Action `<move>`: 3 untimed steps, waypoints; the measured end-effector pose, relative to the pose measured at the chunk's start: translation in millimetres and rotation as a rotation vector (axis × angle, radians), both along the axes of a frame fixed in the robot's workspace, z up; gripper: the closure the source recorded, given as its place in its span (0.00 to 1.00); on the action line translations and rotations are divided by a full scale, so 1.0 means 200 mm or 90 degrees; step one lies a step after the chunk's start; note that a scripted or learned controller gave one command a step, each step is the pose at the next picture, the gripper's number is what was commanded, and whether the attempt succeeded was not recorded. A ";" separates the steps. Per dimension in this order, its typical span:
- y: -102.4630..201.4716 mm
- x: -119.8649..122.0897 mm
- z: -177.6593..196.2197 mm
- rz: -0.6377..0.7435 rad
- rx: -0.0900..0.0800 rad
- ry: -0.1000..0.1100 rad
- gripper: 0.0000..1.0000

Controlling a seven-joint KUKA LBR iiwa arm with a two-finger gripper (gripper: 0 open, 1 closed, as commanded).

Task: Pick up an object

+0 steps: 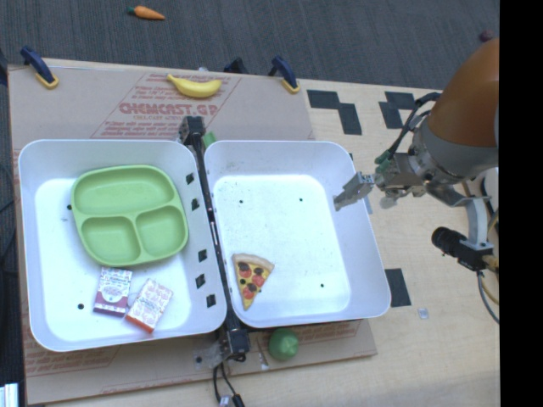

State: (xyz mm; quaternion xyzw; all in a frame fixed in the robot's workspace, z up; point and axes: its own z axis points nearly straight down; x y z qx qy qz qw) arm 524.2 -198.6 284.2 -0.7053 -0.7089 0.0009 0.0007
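Now we see the gripper (pixel 352 191) at the right bin's (pixel 361 261) right rim — nothing between its fingers.
We cannot tell its opening; the pizza slice (pixel 250 278) lies near that bin's front-left corner, and the green tray (pixel 129 213) with two packets (pixel 133 297) sits in the left bin (pixel 34 253).

Dark grey carpet floor (pixel 254 15) behind a pale wooden bench (pixel 424 346) marked with black squares, apparently evenly lit
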 end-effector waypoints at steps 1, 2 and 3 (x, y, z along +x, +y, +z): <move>-0.06 -0.06 -0.54 0.001 0.000 0.001 0.00; -0.06 0.24 -0.96 0.002 0.000 0.000 0.00; -0.06 0.55 -0.96 0.000 0.001 -0.001 0.00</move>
